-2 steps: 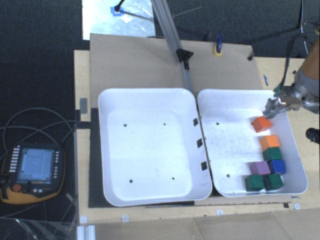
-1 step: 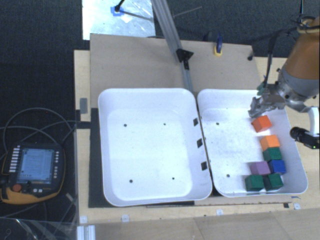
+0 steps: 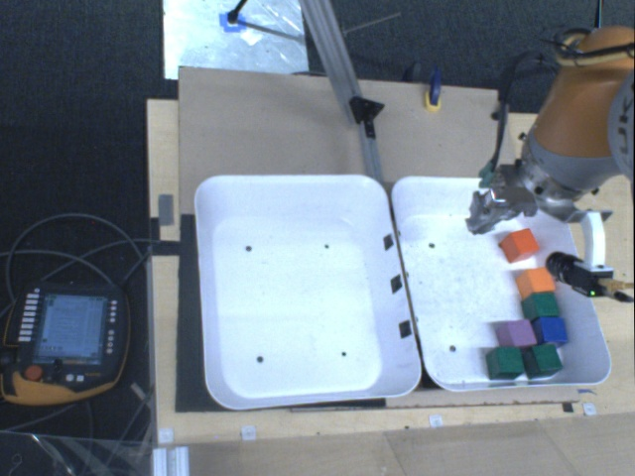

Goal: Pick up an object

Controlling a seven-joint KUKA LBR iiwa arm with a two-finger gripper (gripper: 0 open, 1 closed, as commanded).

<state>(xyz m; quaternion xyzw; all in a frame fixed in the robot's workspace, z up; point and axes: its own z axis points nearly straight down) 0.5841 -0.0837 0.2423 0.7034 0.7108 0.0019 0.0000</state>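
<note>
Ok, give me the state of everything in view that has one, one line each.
gripper: over the right bin's upper part, nothing seen between its fingers; open or shut unclear.
orange block: tilted, alone, just right of the gripper.
second orange block: top of the cluster along the right wall.
purple block: flat, in the cluster.
blue block: flat, in the cluster.
left bin: upright, holds no blocks.
teach pendant: screen lit.

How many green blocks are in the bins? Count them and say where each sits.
3, all in the right white bin: one green block under the orange ones, two at the near edge. Others may hide beneath the arm.
</note>
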